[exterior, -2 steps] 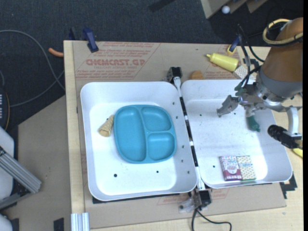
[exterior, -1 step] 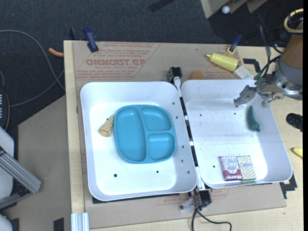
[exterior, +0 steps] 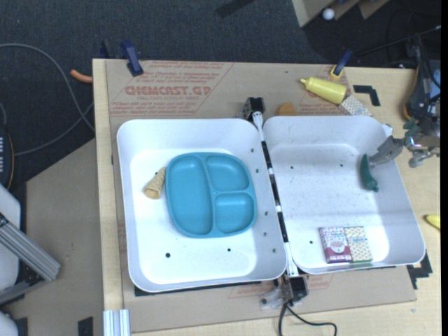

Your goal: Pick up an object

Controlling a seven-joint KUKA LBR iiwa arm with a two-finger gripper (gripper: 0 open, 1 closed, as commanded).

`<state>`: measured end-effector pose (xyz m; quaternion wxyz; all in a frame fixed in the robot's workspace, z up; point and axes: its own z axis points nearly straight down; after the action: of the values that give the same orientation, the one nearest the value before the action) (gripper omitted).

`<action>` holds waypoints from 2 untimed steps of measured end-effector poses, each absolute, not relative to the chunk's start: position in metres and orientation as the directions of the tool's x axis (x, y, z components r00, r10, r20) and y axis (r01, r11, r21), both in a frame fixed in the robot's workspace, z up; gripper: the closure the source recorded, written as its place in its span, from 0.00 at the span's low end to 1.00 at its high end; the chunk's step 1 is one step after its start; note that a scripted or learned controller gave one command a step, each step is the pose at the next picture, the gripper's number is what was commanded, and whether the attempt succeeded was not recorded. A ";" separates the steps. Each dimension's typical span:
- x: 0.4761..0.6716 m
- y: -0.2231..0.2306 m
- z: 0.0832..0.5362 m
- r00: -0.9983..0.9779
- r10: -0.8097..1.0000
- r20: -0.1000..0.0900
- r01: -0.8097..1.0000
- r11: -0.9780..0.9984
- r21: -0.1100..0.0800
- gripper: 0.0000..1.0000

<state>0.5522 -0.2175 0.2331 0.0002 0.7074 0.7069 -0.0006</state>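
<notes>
- Green object (exterior: 367, 173): we see it in the right bin (exterior: 308, 187), near that bin's right wall, a small dark-green piece lying on the white floor.
- The gripper (exterior: 392, 149) sits at the right bin's upper right rim, its grey fingers pointing down and left toward the green object's upper end; we cannot tell whether the jaws stand apart or together, nor whether a finger touches the object.
- Toward the near edge of the same bin we see a small printed packet (exterior: 344, 244) lying flat, well apart from the green object.
- In the left bin (exterior: 140, 250) a blue divided plate (exterior: 210, 193) lies in the middle, with a tan cone-shaped piece (exterior: 155, 183) just beside its left edge.
- Behind the bins, on the bench (exterior: 168, 89), we see a yellow bottle-like thing (exterior: 324, 87) lying on its side.
</notes>
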 end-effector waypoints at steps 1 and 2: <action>0.587 -0.219 0.157 -0.001 1.000 0.001 1.000 0.001 -0.003 0.00; 0.595 -0.218 0.083 -0.004 1.000 0.010 1.000 0.005 -0.004 0.00</action>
<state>0.5949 -0.2182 0.0834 -0.0051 0.7055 0.7087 0.0023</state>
